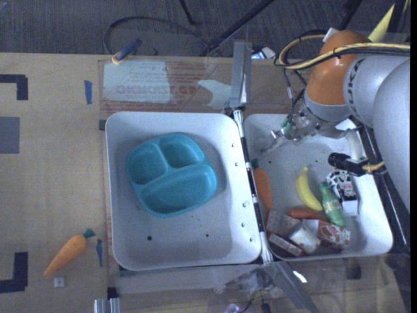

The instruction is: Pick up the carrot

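The slim orange toy carrot (262, 186) lies lengthwise against the right bin's (381, 230) left wall, probably light, stiff and slick, best pinched across its thicker middle, while the two-finger gripper (294, 128) hovers near the bin's far-left corner, its spread untellable, holding nothing visible.
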Controlling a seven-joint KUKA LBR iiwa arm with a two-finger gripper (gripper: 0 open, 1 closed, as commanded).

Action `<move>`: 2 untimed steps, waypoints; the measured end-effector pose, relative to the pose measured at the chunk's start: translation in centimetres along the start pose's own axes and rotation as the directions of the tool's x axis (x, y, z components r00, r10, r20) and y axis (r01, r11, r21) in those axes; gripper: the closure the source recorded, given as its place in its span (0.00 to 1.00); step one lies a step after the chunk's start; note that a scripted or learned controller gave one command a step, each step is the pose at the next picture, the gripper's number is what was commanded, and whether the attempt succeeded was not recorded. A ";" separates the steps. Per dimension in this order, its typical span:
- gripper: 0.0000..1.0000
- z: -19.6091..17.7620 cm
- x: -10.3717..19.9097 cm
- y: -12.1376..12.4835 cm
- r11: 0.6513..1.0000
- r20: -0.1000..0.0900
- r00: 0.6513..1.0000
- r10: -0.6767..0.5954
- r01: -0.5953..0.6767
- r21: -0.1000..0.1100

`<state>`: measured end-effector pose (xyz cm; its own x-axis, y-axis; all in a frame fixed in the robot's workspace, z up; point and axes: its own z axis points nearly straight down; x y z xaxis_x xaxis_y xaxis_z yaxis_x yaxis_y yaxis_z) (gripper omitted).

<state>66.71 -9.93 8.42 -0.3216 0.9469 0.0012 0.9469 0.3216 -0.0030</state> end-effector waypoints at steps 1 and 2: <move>0.00 0.0 0.0 0.0 1.000 0.000 1.000 0.000 0.000 0.000; 0.00 -0.1 0.9 -3.6 0.991 0.002 0.991 -0.136 0.136 -0.006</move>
<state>63.00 -10.29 8.53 -0.4473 0.8944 -0.0005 0.8944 0.4473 0.0031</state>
